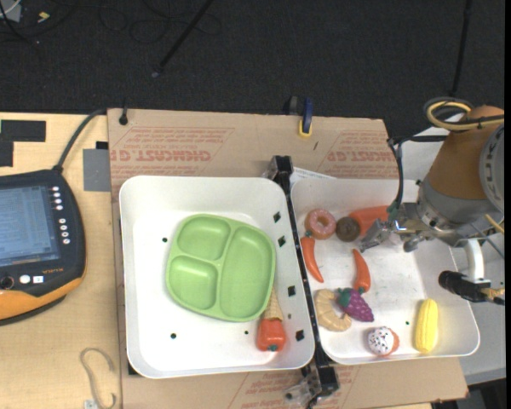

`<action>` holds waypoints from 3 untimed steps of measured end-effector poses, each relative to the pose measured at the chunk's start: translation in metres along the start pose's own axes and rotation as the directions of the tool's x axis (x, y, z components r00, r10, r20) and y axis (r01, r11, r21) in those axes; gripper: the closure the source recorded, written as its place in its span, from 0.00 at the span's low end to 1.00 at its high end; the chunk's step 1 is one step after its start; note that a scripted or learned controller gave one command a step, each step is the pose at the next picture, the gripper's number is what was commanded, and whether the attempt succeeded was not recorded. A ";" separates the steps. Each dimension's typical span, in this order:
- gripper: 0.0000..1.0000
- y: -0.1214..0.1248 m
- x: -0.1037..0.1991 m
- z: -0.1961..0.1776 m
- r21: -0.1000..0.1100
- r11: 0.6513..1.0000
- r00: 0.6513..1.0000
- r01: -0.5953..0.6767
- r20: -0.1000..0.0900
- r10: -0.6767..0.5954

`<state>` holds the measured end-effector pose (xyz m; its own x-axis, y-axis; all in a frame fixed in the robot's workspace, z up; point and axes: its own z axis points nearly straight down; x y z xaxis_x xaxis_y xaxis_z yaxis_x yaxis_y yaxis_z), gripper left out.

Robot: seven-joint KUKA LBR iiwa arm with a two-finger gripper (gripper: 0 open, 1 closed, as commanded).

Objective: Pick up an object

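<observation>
Nearest the camera, along the front wall of the right bin (pixel 460 348), lie a white speckled ball with an orange patch (pixel 381 341) and a yellow corn cob (pixel 426 325), the cob standing lengthwise front to back. Taking the corn cob as the landmark: the end effector (pixel 398 233) hangs well behind it and a little to its left, low over the back half of the same bin, at the end of the grey arm with its orange band (pixel 460 156). How the end effector is set, released or clenched, I cannot tell; it is small and tangled with dark parts, and nothing can be made out in it.

No one object is named, so the likely target is whichever lies closest. That looks to be the orange-red piece (pixel 370 216) behind and left of the cob, just beside the end effector on its left, with a brown ball (pixel 348 227) and a pink doughnut (pixel 320 223) further left again. A red chilli (pixel 361 270) lies between the cob and that group, its long axis running roughly front to back, just in front of the end effector and slightly left.

My judgement: the coming move turns on a short shift left, or forward toward the chilli, then a descent.
</observation>
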<state>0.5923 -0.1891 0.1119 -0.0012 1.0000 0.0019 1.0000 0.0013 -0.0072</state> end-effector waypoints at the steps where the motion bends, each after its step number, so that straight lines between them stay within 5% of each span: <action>1: 0.00 0.000 0.003 0.026 -0.002 1.000 1.000 0.001 0.000 -0.001; 2: 1.00 0.000 0.002 0.014 -0.003 1.000 1.000 -0.002 0.000 0.002; 3: 1.00 0.002 -0.008 -0.038 -0.010 1.000 1.000 -0.002 0.004 0.003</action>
<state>0.5945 -0.1967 0.1503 0.0012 1.0000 -0.0016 1.0000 -0.0012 0.0030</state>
